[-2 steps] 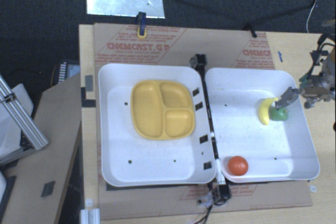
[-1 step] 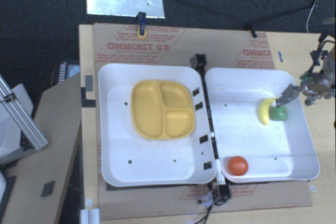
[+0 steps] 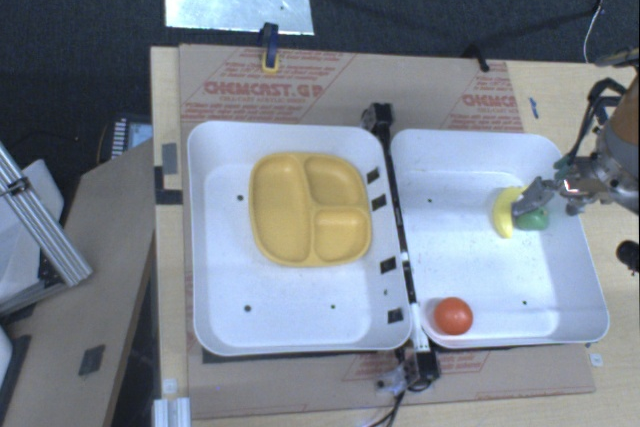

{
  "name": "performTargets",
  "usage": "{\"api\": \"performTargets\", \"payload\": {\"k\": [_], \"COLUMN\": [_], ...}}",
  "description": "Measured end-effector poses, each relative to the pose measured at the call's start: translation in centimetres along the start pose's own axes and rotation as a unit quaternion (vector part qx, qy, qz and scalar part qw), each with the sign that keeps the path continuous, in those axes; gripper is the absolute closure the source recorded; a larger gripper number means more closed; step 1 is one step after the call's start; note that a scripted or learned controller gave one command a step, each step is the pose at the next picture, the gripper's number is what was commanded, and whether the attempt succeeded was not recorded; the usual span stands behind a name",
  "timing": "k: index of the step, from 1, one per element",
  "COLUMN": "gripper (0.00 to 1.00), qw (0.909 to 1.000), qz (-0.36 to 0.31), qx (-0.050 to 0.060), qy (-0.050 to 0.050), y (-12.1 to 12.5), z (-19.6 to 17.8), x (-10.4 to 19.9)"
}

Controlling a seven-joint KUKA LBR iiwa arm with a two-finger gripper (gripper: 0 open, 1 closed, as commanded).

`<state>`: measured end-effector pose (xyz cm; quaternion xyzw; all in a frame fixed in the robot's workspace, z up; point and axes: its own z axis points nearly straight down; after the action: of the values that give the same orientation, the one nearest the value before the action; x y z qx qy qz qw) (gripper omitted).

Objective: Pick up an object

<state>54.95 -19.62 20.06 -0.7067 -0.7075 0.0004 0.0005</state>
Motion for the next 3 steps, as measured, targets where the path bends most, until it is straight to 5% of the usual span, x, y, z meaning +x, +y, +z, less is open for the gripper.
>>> {"api": "performTargets", "payload": {"k": [2, 3], "gripper": [0.0, 1.0], "qw": [1.0, 1.0], "qz": [0.001, 0.0], "qx": [0.001, -0.002], "qy": [0.0, -0.001], "y": [-0.6, -0.3], "z": [10.6, 9.3], "x": [0.2, 0.2]}}
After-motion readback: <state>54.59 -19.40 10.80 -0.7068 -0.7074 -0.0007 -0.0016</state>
